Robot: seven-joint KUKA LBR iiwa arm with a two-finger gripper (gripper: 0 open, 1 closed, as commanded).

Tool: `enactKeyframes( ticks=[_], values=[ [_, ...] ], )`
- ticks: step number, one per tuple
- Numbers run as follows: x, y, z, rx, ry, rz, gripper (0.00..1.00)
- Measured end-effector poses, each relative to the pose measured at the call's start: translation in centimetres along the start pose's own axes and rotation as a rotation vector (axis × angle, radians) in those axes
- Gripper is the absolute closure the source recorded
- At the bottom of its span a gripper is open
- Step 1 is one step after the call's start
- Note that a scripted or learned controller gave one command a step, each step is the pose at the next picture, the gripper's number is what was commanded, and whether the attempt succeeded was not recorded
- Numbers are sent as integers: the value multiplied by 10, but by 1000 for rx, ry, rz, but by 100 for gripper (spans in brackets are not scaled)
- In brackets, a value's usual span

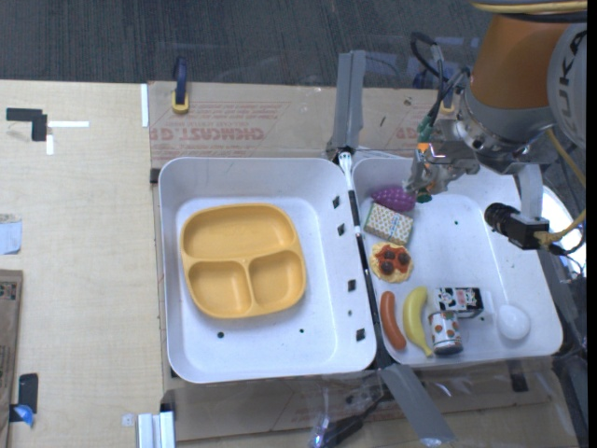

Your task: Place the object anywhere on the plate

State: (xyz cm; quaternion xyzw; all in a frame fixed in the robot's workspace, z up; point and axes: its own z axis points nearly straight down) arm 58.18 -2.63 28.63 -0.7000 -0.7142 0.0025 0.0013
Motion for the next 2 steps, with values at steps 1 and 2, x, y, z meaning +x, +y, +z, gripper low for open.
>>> enactKeyframes(
  ticks=[1,2],
  values=[
    [95,-31,-44,-2,-1,-273,100],
    [118,-38,-35,0,-1,-247,100]
  ],
)
